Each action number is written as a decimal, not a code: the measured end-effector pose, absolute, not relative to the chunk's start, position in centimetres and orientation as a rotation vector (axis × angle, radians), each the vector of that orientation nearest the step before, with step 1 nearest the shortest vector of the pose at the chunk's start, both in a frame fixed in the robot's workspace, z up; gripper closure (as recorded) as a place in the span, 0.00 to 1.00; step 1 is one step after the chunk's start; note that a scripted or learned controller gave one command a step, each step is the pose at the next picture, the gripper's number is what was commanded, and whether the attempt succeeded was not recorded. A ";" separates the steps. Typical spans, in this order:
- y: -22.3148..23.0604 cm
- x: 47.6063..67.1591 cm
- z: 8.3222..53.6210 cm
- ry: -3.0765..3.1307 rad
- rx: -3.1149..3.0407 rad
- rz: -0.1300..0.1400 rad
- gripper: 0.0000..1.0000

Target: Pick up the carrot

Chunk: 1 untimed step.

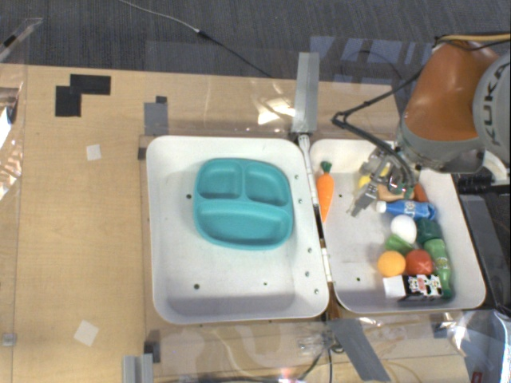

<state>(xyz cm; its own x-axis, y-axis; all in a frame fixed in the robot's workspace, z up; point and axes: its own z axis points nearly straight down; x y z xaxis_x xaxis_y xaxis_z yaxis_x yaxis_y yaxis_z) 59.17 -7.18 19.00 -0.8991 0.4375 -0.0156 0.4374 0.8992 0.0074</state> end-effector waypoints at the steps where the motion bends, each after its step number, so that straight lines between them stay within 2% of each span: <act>1: -9.6 65.1 9.9 2.999 0.932 0.000 0.00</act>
